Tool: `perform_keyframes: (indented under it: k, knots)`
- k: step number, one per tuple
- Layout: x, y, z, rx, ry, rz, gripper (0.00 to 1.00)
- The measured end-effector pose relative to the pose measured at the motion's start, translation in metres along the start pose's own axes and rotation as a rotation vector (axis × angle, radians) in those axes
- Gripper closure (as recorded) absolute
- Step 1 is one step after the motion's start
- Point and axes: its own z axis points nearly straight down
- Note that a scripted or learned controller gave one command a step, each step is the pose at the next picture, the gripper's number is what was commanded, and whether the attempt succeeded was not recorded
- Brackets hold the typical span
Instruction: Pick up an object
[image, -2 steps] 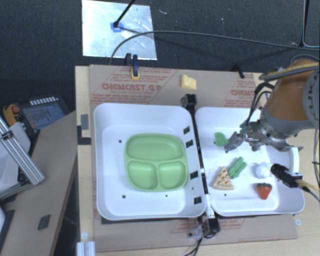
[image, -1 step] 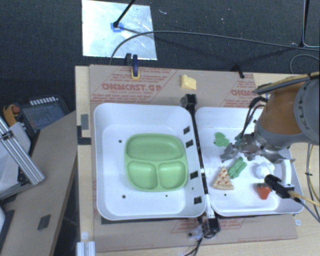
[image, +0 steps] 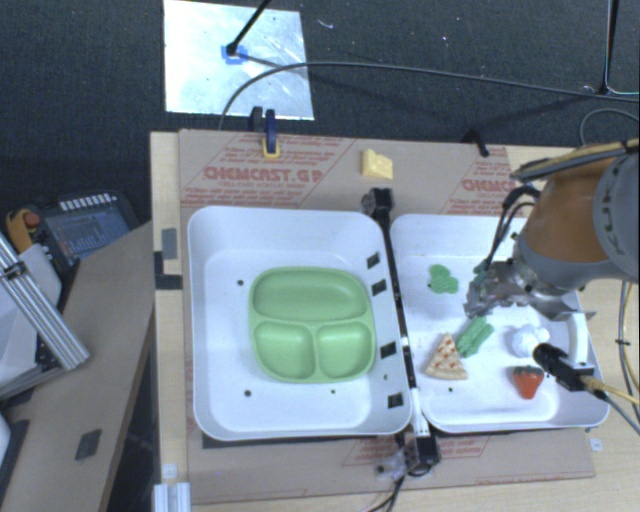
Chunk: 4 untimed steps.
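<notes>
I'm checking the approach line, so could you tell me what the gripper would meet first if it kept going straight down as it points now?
Most likely the green toy vegetable, lying just under the gripper; depth is hard to judge.

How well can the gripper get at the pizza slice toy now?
Probably yes. The pizza slice toy lies uncovered in the right bin, with the gripper just above; a green toy lies close beside it.

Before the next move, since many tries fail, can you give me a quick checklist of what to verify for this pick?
1. Pincer over the right bin: ok.
2. Pincer near a target, the green toy just below it: ok.
3. Finger opening: cannot tell.
4. Anything held already: cannot tell.
5. Neighbours crowd the target, pizza slice touching or nearly: not ok.
6. Strawberry and white piece lie apart from the target: ok.
</notes>
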Motion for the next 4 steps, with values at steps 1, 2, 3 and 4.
perform_keyframes:
  k: [1, 2, 3, 4]
  knots:
    - [-0.006, 0.010, -0.050, -0.004, -0.001, -0.002, 1.00]
    - [-0.010, 0.014, -0.114, -0.005, -0.001, -0.002, 1.00]
    - [-0.010, 0.015, -0.146, -0.002, 0.000, -0.003, 1.00]
    - [0.045, 0.025, -0.128, 0.002, 0.002, -0.007, 1.00]
